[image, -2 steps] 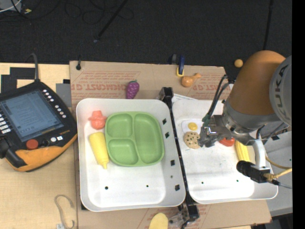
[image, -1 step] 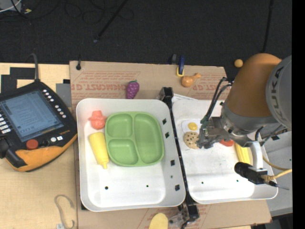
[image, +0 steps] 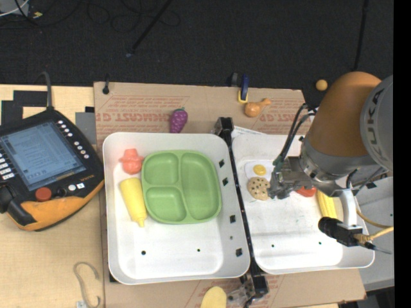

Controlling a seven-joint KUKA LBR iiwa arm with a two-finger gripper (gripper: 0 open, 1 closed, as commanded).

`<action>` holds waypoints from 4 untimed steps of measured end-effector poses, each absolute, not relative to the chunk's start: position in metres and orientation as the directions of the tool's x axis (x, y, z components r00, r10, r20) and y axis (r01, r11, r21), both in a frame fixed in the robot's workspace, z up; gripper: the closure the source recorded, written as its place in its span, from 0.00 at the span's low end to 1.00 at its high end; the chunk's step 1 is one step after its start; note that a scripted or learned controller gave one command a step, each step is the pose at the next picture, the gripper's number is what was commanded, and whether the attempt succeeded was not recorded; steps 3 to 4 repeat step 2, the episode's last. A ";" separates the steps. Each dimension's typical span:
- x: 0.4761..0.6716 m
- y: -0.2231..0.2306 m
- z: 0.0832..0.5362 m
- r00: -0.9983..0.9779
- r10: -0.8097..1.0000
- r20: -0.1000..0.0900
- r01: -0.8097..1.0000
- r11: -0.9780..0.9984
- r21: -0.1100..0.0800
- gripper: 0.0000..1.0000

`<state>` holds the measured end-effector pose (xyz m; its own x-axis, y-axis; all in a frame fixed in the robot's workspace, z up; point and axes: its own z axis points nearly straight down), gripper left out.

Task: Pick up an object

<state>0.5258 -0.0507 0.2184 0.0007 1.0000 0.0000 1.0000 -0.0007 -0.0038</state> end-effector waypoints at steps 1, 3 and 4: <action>0.529 -0.052 0.221 0.000 1.000 0.000 1.000 0.000 -0.003 1.00; 0.515 -0.058 0.220 0.001 1.000 0.001 1.000 -0.001 -0.004 1.00; 0.515 -0.058 0.220 0.001 1.000 0.001 1.000 -0.001 -0.004 1.00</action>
